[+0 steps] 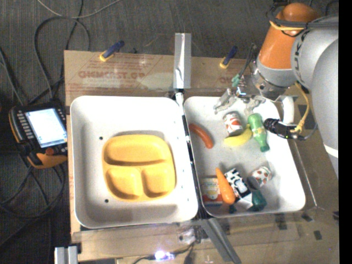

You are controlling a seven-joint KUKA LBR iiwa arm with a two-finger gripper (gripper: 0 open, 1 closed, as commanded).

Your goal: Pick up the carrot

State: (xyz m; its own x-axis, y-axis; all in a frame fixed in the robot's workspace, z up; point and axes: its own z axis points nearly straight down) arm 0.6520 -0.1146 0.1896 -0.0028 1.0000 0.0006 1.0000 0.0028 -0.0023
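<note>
Robotics laboratory test cell. Marked by two shallow white bins [82, 164] clamped side by side on a cardboard-covered bench [126, 73], blue clamps [111, 50] at the rear edge, a teach pendant [41, 130] with lit screen at left, loose cables [49, 15] trailing over dark carpet, toy food as test objects.

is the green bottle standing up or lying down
Lying down: the green bottle rests on its side in the right bin, beside the banana.
</note>
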